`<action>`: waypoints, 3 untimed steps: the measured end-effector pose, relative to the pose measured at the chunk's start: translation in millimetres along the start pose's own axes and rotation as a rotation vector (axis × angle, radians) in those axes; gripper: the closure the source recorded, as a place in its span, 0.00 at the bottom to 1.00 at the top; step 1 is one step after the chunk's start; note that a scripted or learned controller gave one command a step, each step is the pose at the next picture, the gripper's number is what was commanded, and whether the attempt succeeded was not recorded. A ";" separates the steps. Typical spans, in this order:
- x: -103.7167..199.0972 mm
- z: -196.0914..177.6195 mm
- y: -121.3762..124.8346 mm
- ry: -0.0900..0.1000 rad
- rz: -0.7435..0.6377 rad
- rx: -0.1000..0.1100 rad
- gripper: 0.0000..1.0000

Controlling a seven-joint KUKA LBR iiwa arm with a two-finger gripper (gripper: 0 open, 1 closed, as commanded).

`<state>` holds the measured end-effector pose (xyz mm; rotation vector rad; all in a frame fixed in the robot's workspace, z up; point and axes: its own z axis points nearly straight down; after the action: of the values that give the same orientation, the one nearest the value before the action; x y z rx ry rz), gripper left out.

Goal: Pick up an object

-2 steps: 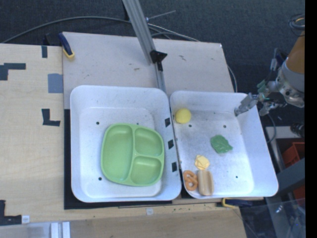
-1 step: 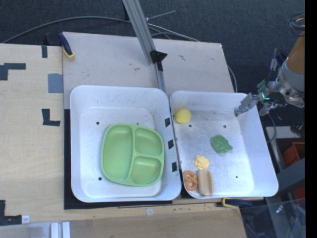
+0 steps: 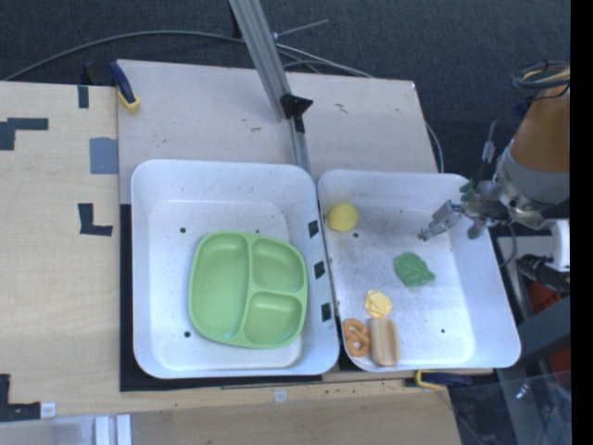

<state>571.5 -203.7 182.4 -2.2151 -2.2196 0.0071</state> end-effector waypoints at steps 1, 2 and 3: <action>-4.6 45.3 -1.8 -0.001 0.000 -0.002 0.00; -3.9 93.5 -0.6 -0.001 0.001 -0.008 0.00; -3.6 81.9 -0.2 -0.001 -0.001 -0.009 1.00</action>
<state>570.7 -207.2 100.5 -2.2187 -2.2255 -0.0012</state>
